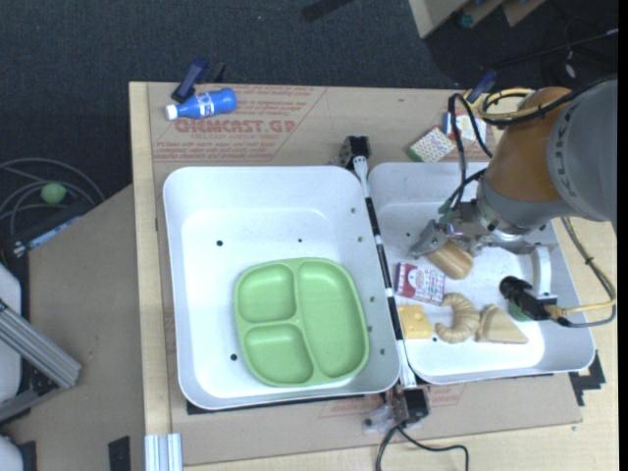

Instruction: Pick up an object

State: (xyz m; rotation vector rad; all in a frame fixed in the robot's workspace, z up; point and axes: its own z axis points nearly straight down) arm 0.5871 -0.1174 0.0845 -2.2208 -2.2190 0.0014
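My gripper [444, 239] hangs low in the right bin [412, 196], near its middle. Right under its tip lies a tan bread-like roll [453, 261], touching or almost touching it. A red and white packet [420, 283] lies just left of the roll. Along the bin's front edge sit a yellow cheese wedge [417, 323], a croissant [458, 320] and a pale slice [503, 330]. Whether anything is between the gripper's tips is hidden by the wrist.
The left bin [196, 204] holds a green divided plate [299, 320]. On the bench behind the bins lie a blue and white bottle [202, 103] and a small patterned card [432, 146]. The arm's grey body and orange band [525, 155] cover the right bin's back right.
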